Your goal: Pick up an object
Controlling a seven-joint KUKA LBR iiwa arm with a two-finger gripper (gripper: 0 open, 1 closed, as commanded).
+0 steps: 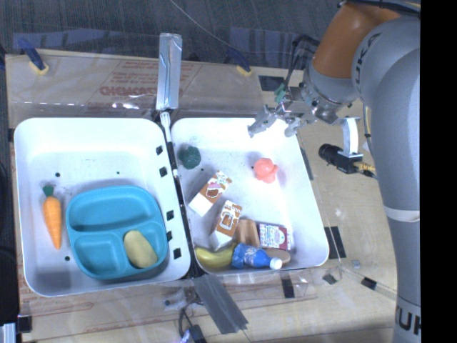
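While the hand (275, 123) hung with fingers spread and nothing between them over the right bin (308, 213), a pink ball (265, 169) lay below.

A wooden bench (357, 220) bears two shallow white bins, left bin (28, 191) beside right bin (303, 191).

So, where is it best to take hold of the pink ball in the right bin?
Probably from straight above, across the middle of the pink ball. It looks round and lies alone on the bin floor, apart from the cartons, so the gripper has room on every side.
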